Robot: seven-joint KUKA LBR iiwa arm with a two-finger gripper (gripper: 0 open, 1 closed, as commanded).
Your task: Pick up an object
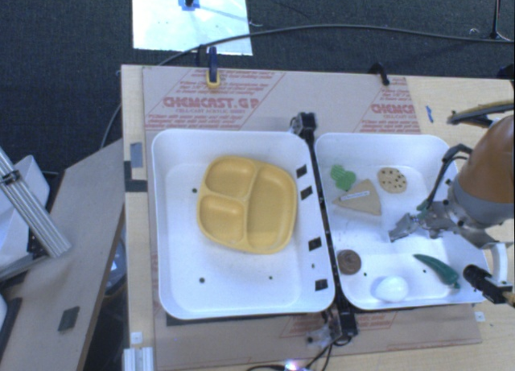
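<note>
Look at the right shallow white bin [418,146] on your counter [265,92]: the grey arm with its orange band [491,170] reaches in from the right, and its jaws [405,228] sit low over the bin's bare middle. You cannot tell whether they are released or clenched, and nothing shows between them. Around them lie the candidates: a tan wedge-shaped slice [361,200] just left and above, a round speckled cookie [392,179] above, a small green leafy piece [344,176] near the divider, a brown round disc [348,261] lower left, a white egg-shaped object [393,288] near the front wall, and a dark green curved pod [436,268] right of it. In the left white bin [173,224] rests a yellow plastic tray with three compartments [247,203].
</note>
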